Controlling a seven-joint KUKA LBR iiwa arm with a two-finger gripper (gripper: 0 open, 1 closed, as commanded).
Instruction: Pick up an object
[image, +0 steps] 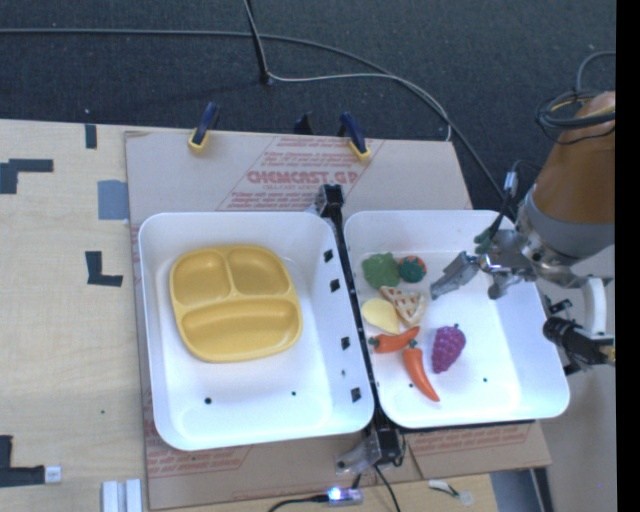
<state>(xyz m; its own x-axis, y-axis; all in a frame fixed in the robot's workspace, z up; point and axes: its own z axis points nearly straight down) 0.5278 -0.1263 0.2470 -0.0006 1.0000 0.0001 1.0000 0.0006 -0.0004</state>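
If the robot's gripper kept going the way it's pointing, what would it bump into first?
Probably the small red-orange toy beside the green broccoli. The gripper points left across the right bin, though its height above the toys is hard to judge.

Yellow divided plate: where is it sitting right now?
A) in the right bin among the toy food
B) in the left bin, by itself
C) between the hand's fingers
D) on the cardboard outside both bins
B: the yellow divided plate lies flat in the left bin, while the toy food, such as the purple grapes, sits in the right bin.
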